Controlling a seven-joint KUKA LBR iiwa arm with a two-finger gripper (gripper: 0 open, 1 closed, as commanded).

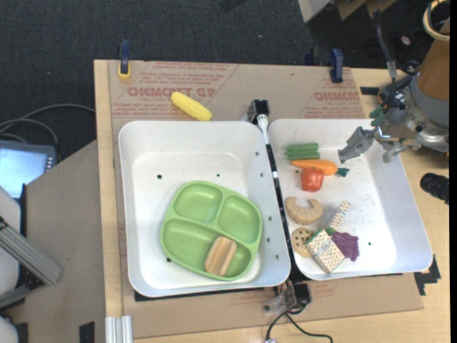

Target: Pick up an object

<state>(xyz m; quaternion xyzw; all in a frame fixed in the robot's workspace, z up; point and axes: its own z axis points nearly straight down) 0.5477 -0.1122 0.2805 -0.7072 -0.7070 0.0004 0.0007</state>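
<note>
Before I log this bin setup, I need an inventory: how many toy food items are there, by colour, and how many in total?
Green: 1, green beans
Orange: 1, carrot
Red: 1, pepper
Yellow: 1, corn cob
Tan: 3, croissant, cookie, hot dog
Purple: 1, grapes
Multicoloured: 1, box
Total: 9

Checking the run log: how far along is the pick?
Nothing looks picked yet. The claw hangs over the right bin near the carrot, with nothing visibly between its fingers. The carrot, green beans and croissant lie in the bin. Descent, grasp and lift remain.
</note>
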